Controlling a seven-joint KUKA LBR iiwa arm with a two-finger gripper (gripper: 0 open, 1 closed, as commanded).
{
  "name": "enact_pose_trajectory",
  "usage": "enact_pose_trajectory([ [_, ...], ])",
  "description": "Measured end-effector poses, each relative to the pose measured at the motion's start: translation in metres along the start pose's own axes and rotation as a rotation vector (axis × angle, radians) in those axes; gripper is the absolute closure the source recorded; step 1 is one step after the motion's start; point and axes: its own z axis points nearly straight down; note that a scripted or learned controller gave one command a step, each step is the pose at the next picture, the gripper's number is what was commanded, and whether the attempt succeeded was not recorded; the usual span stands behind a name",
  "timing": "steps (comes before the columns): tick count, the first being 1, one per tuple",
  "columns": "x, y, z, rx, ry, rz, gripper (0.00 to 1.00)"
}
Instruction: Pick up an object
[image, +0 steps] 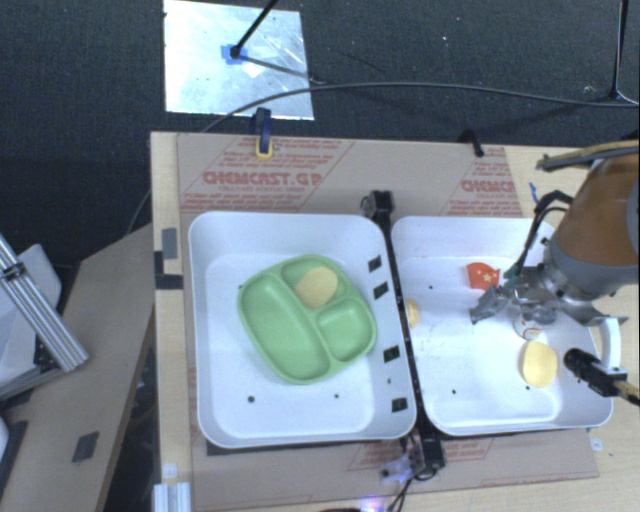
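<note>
My gripper (492, 301) hangs low over the middle of the right bin (450, 405), at the end of the grey arm with the orange band (600, 215). A small red-orange object (482, 273) lies just beyond it, toward the bin's back, very close to the gripper tip. A pale yellow rounded object (538, 364) rests nearer the front right, below the wrist. Another small yellow piece (412, 314) sits at the bin's left wall. I see nothing held in the gripper.
The left bin (225, 400) holds a green divided plate (290, 335) with a yellow object (317, 287) in its top compartment. A black part (592, 372) juts out near the right bin's front right corner. A grey metal rail (40, 310) stands at far left.
</note>
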Motion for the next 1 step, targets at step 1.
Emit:
enact_pose_trajectory([
  [1, -0.0017, 0.0093, 0.0556, 0.000, 0.000, 0.000, 0.00],
])
